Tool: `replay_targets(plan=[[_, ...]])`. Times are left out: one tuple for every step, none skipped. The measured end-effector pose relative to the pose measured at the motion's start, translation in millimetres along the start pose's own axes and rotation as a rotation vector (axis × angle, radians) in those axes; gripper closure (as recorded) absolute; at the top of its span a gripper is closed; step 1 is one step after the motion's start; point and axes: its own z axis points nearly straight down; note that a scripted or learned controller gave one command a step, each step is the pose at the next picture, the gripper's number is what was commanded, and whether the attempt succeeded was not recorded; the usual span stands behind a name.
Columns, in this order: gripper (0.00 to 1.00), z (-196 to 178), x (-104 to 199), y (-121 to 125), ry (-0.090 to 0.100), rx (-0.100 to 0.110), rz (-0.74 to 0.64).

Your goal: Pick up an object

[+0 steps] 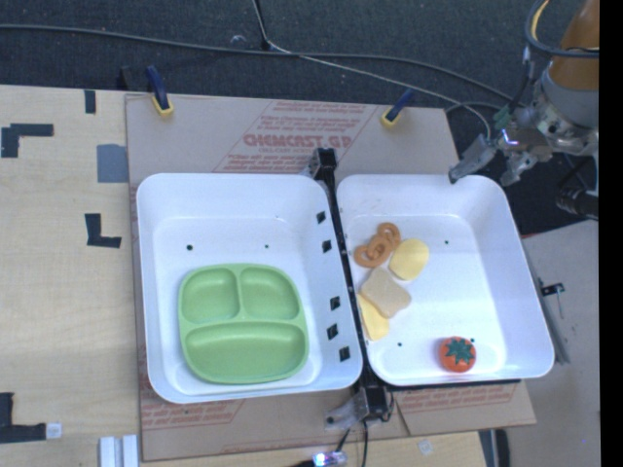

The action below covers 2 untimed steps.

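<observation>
The right bin (506, 261) holds several toy foods. A brown pretzel (376, 246) lies beside a pale yellow round piece (409, 259). Below them a beige bread slice (386, 292) rests partly on a yellow wedge (373, 321). A red tomato (457, 354) sits alone near the front right corner. My gripper (490, 170) hangs over the bin's back right corner, well above and away from the food. It is open, its two dark fingers spread with nothing between them.
The left bin (156, 222) carries a green divided plate (241, 321). A black divider (331, 261) runs between the bins. Cables (292, 52) cross the dark floor behind the cardboard base, which two clamps (159, 95) pin down.
</observation>
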Motion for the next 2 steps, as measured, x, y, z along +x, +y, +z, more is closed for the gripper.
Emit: replay_targets(plan=[[0.00, 47.7, 8.8, -3.0, 0.000, 0.003, -0.001], [0.00, 94.3, 2.7, -6.5, 0.000, 0.004, 0.001]])
